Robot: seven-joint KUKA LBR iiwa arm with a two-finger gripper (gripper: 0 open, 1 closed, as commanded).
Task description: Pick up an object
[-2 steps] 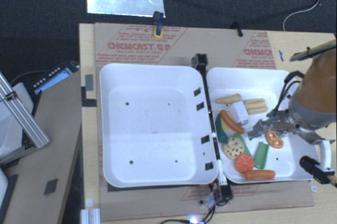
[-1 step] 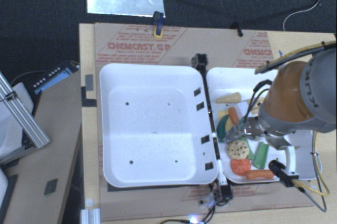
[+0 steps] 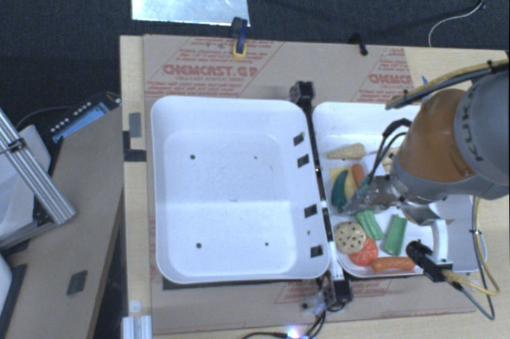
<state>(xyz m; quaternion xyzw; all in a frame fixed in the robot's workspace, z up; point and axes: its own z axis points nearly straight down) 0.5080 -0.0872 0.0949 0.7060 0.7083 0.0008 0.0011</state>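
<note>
At the near end of the right bin (image 3: pixel 374 112) lie a long red toy (image 3: pixel 392 265), a round red toy (image 3: pixel 364 252) and a round cookie (image 3: pixel 349 234). Just past them are two green pieces (image 3: pixel 394 233), and the gripper (image 3: pixel 368 198) hangs low right by them and over the pile. I cannot tell how its tips stand. Next to it sit a green and yellow piece (image 3: pixel 341 186) and an orange one (image 3: pixel 358 173). Farther back lies a tan piece (image 3: pixel 346 151). The left bin (image 3: pixel 231 186) sits beside all this.
</note>
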